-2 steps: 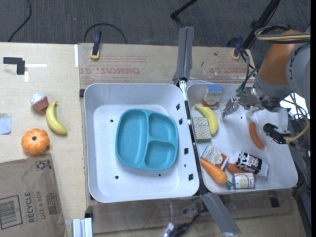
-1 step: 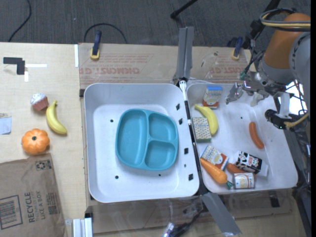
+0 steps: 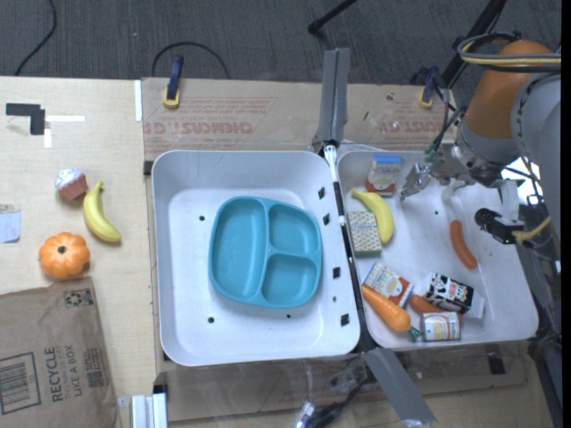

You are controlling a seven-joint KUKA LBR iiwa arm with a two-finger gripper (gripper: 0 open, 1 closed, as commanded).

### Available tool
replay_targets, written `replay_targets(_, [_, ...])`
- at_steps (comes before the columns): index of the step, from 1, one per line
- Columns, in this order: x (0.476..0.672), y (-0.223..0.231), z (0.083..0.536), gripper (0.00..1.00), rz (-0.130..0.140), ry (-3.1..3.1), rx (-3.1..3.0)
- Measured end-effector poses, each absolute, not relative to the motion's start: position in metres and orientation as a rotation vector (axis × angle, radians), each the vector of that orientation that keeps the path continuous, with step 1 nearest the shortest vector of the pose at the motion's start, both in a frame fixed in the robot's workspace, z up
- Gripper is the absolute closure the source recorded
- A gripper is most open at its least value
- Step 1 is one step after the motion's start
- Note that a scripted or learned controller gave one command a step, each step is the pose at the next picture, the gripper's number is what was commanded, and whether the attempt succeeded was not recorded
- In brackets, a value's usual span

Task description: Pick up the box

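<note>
the gripper (image 3: 412, 185) hangs over the far part of the right bin (image 3: 517, 321), but i cannot tell its state. the box (image 3: 386, 283) lies lower in this bin, beside the carrot (image 3: 386, 309), well apart from the gripper.

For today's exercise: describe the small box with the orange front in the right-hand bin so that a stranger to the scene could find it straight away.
Start at the right bin, the one without the blue tray. Near its lower left lies a carrot; the box sits just above it, tilted, below the banana. Its white sides and orange front separate it from the black-and-white carton to its right.
</note>
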State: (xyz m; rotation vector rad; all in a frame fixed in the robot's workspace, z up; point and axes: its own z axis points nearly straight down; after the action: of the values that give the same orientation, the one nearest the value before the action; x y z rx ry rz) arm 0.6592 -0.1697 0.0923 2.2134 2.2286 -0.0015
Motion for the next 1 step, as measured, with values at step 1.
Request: replay_targets(1, [0.6601,-0.1701,0.1029,1.0,-0.001,2.228,2.21])
